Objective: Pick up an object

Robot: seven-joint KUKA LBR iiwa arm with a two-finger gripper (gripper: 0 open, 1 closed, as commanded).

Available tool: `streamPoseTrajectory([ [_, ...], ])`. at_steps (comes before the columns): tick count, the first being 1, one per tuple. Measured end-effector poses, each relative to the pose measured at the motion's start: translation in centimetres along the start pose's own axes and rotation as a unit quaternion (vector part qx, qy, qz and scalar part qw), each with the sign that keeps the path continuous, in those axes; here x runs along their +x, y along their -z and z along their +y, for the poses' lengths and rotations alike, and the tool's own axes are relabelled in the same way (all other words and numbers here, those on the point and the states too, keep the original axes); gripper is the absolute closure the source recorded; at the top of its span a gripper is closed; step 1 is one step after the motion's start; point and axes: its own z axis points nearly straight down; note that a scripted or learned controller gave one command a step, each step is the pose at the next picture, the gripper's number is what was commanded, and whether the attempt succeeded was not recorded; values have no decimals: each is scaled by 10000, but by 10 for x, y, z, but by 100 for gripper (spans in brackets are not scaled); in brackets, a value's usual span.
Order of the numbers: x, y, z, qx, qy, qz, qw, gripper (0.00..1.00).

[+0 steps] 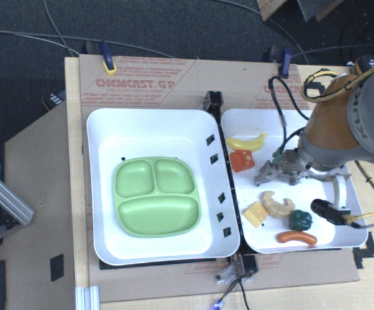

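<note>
The arm reached in from 3 o'clock, and its gripper (270,173) hung low over the middle of the right bin (254,121). Nothing could be seen caught in it. Whether it was spread or pressed together could not be told from this slanted view. My reading is that the pick was at the approach stage, with no object lifted yet.

The right bin held all the loose things. A yellow banana (248,142) lay at 11 o'clock in the bin, and a red piece (241,161) was just beside it at its 6 o'clock. The red piece was also close to the gripper's 9 o'clock side. A beige curl (278,204) lay at 6 o'clock from the gripper, with a yellow wedge (255,214) touching or nearly touching its 8 o'clock side. A green lump (300,221) sat at the bin's 5 o'clock, and an orange sausage (296,238) lay along the near rim just below it.

The left bin (96,173) held a green divided plate (155,196), with nothing on it. Both bins sat side by side on the table (141,76).

The red piece and the beige curl seemed the likeliest targets. The next move would probably call for centring over one of them, descending and closing. The crowded wedge and curl would be easy to nudge apart.
</note>
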Motion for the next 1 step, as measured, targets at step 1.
streamPoseTrajectory([
  [1,0,14,2,-31,2,-5,10000,100],
])
